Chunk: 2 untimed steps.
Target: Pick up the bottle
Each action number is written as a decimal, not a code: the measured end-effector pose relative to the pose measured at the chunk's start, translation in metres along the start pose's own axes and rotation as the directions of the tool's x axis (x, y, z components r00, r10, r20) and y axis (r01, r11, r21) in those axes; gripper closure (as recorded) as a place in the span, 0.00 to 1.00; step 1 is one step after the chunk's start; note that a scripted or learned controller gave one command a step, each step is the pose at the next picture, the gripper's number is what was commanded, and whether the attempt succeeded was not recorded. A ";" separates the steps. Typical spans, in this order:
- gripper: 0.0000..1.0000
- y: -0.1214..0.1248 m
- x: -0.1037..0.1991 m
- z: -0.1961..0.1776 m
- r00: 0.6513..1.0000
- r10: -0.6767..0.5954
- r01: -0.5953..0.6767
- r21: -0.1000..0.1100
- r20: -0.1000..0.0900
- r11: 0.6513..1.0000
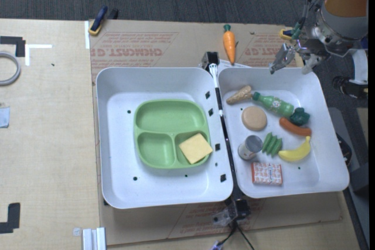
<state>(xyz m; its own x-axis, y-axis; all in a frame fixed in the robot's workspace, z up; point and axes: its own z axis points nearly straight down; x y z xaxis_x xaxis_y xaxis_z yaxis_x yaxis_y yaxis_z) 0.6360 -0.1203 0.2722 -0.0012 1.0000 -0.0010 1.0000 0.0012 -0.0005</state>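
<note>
Gripper (291, 59) open, empty, above right bin's far rim. Drop across bottle (273, 103) mid-body, clear of roll (239, 95) and carrot (295, 126).

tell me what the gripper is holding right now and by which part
Nothing. The two-finger gripper hangs open above the right white bin's far rim with nothing between its fingers. The green plastic bottle lies on its side inside that bin, apart from it.

Green bottle (274, 104) w/ white label, yellow banana (295, 151), green tray (170, 133).
</note>
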 end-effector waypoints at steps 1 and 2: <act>1.00 0.000 0.000 -0.010 1.000 -0.002 0.002 -0.001 0.001 1.000; 1.00 -0.065 -0.053 -0.008 0.999 0.039 -0.039 0.000 0.000 0.999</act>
<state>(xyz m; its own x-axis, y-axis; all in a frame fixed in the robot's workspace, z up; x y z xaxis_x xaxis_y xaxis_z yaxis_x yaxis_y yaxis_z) 0.5709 -0.1735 0.2803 0.0376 0.9993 -0.0011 0.9993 -0.0376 -0.0007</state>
